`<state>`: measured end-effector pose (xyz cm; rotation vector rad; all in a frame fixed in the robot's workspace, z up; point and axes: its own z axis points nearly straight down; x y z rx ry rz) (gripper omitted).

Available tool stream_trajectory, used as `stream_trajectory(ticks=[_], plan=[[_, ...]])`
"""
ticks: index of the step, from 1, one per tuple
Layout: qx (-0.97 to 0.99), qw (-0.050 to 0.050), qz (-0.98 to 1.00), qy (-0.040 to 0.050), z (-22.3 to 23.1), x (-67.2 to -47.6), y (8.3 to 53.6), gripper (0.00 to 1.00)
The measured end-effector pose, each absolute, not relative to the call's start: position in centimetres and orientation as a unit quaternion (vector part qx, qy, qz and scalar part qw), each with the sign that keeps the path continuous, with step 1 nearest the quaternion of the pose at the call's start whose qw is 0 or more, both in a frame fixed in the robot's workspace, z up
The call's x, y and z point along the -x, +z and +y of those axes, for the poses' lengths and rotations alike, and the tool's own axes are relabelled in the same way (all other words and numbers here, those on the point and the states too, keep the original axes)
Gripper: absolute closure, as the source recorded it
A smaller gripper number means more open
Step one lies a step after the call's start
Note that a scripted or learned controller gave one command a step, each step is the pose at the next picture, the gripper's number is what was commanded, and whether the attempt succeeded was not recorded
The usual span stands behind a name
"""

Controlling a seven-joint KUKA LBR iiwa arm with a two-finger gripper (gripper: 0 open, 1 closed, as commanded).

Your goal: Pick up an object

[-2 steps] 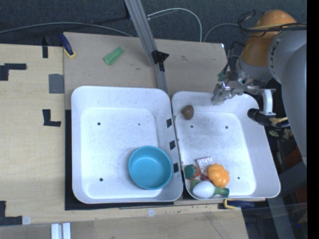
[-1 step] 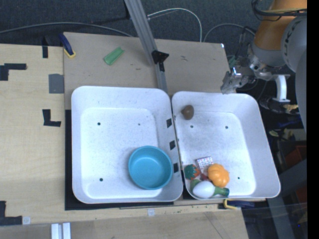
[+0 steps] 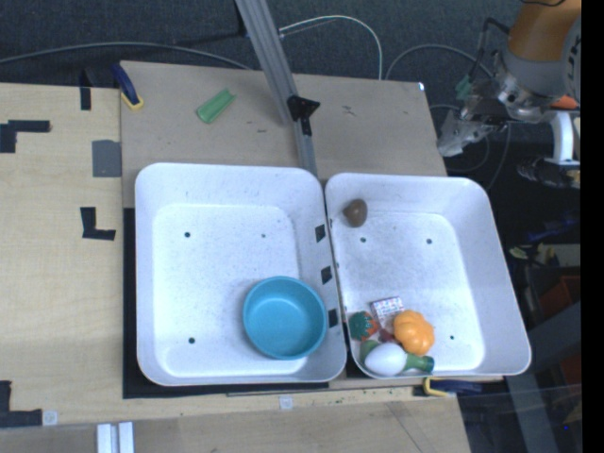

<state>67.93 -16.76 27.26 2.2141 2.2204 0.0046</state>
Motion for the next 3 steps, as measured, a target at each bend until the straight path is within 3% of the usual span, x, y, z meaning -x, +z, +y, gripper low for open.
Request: stream_trajectory(ticks=[2,3], plan=[[-0.705,-0.002,0.709,-0.001,-7.2,-62.5,24.1,1.0],[-0.705,-0.002,0.709,-0.0009,-2.5,-60.8,23.0,1.0]])
